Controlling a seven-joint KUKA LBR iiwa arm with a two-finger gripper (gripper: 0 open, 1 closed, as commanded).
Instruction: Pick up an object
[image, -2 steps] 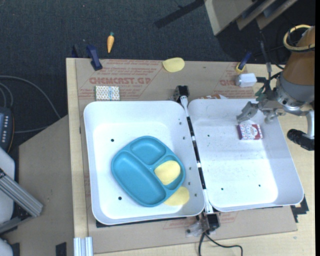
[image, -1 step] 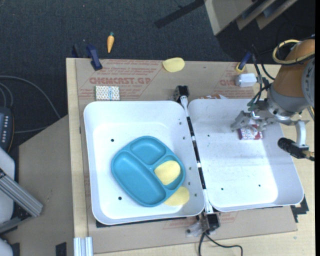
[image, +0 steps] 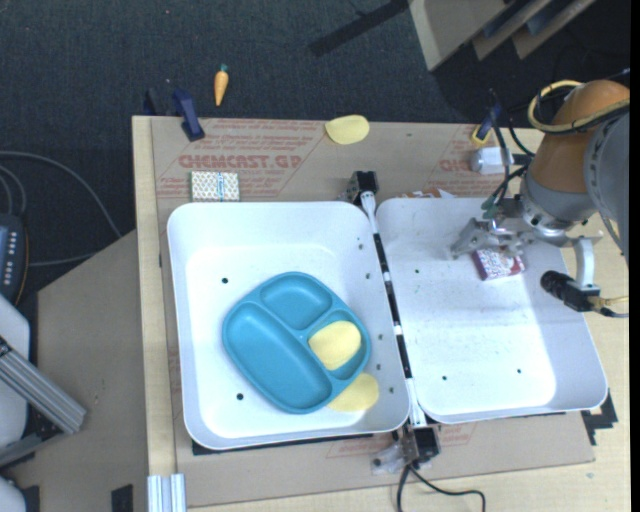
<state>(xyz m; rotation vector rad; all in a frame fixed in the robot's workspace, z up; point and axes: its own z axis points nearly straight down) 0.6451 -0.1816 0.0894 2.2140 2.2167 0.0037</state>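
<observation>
Packet (image: 497, 264), small and reddish, lies in the right bin (image: 480, 380) near its far right corner, right under the gripper (image: 490, 238). Gripper fingers look spread above it, nothing pinched. Risk: flat packet slides or fingers close over its top, empty grasp.

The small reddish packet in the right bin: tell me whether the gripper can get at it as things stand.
Probably yes. The gripper hangs right above the small reddish packet, which lies flat on the floor of the right bin with nothing beside it or on top. It lies near the bin's far wall, which could crowd one finger.
</observation>
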